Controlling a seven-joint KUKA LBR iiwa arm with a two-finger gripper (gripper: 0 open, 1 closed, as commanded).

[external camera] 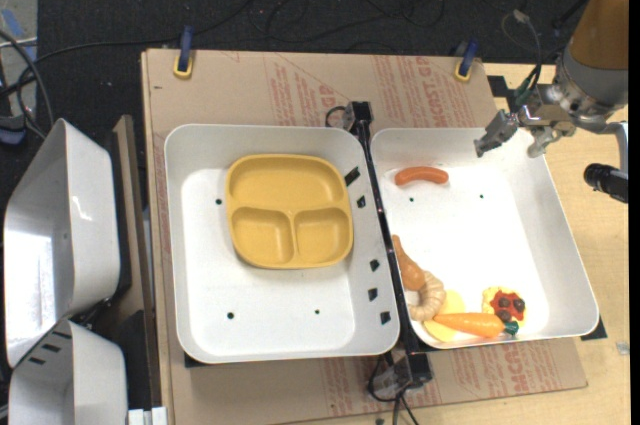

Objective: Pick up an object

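My claw (516, 135) hung over the right bin's (560, 243) rim near its one o'clock corner, fingers spread with nothing between them. I judged that a ready position, clear of the contents and above them, so I could come down on whatever I chose. Nothing was picked up yet.

The right bin held the things worth taking. A small orange sausage (421, 176) lay alone toward eleven o'clock, nearest my claw and free of neighbours, which made it the easy choice. At six o'clock a carrot (468, 322) lay against a pale curled shrimp-like piece (428, 297), with a yellow and red toy (505, 303) just beside them; that crowding would hamper a clean pinch.

The left bin (200, 313) carried a yellow divided plate (290, 211), sitting flat near its centre.
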